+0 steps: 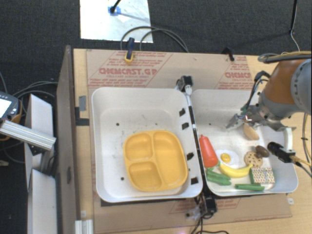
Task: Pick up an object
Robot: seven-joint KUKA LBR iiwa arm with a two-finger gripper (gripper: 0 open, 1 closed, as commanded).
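A: Where is the gripper (240,120)?

B: Over the right bin (214,104), at about 2 o'clock from that bin's middle, under the grey arm (288,89) with its orange band. I cannot tell how it is set; it is too small and dark to read.

A: What lies closest to it?

B: A tan, rounded piece (250,132), just beside it at 4 o'clock. I cannot tell whether they touch.

A: And the rest?

B: All toward 6 o'clock of the gripper, along the bin's near side: a red carrot-like piece (208,150), a fried egg (226,157), a banana (236,170), a cookie (252,158), 2 green pods (218,176), a speckled block (262,175).

A: The left bin (109,116)?

B: It holds 1 yellow tray (155,160) with 3 compartments, well apart from the gripper at 8 o'clock.
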